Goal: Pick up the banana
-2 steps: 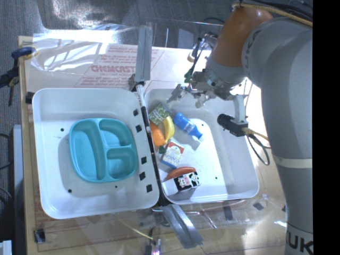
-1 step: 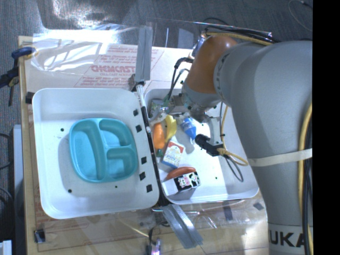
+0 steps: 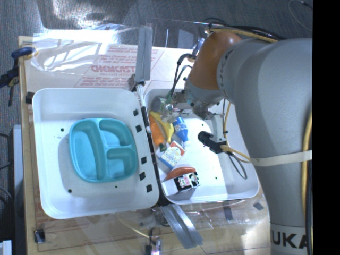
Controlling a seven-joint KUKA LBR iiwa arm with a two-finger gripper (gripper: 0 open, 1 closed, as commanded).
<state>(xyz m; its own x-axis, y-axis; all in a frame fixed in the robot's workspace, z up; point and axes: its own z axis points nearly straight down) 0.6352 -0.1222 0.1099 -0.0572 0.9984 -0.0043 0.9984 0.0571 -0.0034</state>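
Surface (image 3: 79, 73) crowded by two bins; banana (image 3: 163, 125) at right bin's (image 3: 239, 187) left edge; gripper (image 3: 171, 106) above, fingers' state not discernible.

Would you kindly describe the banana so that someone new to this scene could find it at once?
Start at the right bin, the one the grey arm reaches into. A heap of small items lies along its left wall, next to the divider. The banana is the curved yellow piece near the top of that heap, beside an orange item and a blue one; it is the heap's one plain yellow thing.

Yellow banana (image 3: 166, 125), right bin's left side (beside orange item), partly hidden
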